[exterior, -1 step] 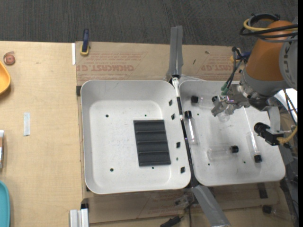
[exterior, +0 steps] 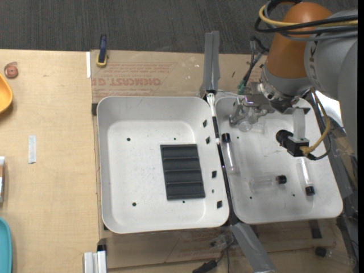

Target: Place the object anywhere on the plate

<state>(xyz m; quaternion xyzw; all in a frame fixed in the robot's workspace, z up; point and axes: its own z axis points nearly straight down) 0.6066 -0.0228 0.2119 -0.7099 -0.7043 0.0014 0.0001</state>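
While the arm reaches in from the right, its gripper (exterior: 245, 114) hangs over the far corner of the right bin (exterior: 324, 209); whether the fingers are spread or pressed together cannot be told. A clear tube with a black cap (exterior: 267, 181) lies in that bin. Beside it, the left bin (exterior: 114, 209) carries a dark ribbed plate (exterior: 182, 172).

Only legible print: red lettering on cardboard sheet (exterior: 149, 75) at far edge of bench, well left of gripper (exterior: 245, 114), beyond left bin (exterior: 114, 110). Reads upside down and mirrored from cam, approx "CHEMCAST GP", letters not fully certain. Smaller red lines above and below it too blurred to read. No other labels, nos. or brand marks readable.
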